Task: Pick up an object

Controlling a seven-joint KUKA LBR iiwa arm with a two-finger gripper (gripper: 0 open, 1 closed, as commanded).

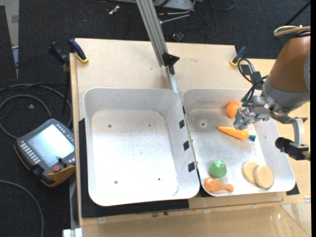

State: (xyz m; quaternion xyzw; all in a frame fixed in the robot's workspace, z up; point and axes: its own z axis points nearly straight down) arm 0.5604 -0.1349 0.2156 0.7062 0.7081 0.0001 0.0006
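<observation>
The right bin (202, 105) holds several toy foods. An orange carrot (234, 132) lies near its middle, and an orange ball (232, 109) sits behind it. A green round piece (217, 169), an orange gourd-shaped piece (217, 185) and a tan sliced bread piece (258, 174) lie along the front. My gripper (241, 122) hangs low over the right bin, between the orange ball and the carrot, just above the carrot's right end. Nothing shows between its fingers.
The left bin (98, 100) stands beside the right one, sharing a raised middle wall (186, 137). A slanted metal pole (155, 31) rises behind the bins. Clamps (79, 51) sit at the bench's back corners. A teach pendant (47, 152) lies on the floor at left.
</observation>
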